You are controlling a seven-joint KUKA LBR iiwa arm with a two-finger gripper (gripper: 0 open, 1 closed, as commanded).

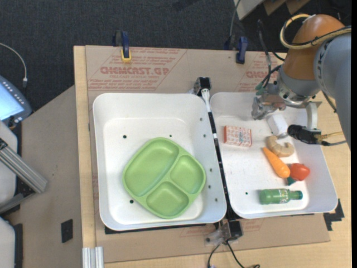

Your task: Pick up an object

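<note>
From above, the gripper (266,108) hangs over the right bin's (240,197) far end; I cannot tell its state. Nearest lie 1 small card box (238,135), light and stiff, best pinched across its short sides, and 1 carrot (276,162), likely slippery plastic.

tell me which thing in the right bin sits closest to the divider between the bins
The small pink-and-white box. It lies alone at the left of the right bin, while the carrot, tomato and green bottle sit further right.

Lab: clamped bench (167,66), cables (245,4).
</note>
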